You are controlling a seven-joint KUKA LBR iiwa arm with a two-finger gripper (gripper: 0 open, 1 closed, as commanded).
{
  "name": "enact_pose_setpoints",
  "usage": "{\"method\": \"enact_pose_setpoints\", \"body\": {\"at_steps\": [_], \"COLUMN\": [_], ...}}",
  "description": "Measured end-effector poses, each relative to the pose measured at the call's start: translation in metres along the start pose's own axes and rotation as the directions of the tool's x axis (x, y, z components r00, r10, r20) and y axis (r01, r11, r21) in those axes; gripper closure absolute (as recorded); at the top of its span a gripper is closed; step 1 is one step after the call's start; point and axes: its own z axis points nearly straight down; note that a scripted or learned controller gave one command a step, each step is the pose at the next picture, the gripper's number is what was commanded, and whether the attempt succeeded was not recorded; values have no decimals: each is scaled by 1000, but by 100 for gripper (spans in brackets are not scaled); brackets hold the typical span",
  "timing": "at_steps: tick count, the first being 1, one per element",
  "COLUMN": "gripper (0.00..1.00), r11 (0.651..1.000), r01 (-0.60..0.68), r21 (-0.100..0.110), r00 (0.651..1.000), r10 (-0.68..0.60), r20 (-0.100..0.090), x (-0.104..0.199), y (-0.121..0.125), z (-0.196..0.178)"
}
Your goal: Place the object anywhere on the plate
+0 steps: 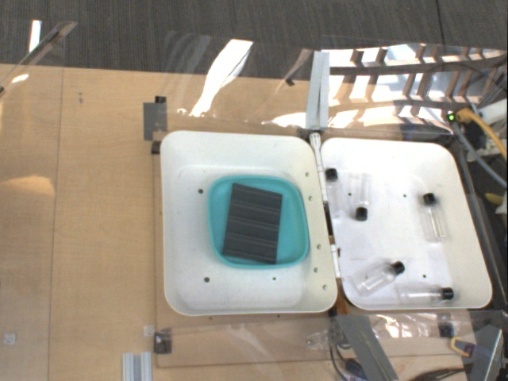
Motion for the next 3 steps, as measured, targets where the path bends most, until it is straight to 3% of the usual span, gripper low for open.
{"method": "enact_pose_setpoints", "body": {"at_steps": [1,2,3], "gripper": [0,0,0], "r11": [1000,1000,1000], "r01": [0,0,0], "r21": [0,0,0], "r00": [1000,1000,1000], "r10": [0,0,0], "r20": [2,3,2], "x": [-7,-17,-19], "y": [32,80,91], "z": [1,0,0]}}
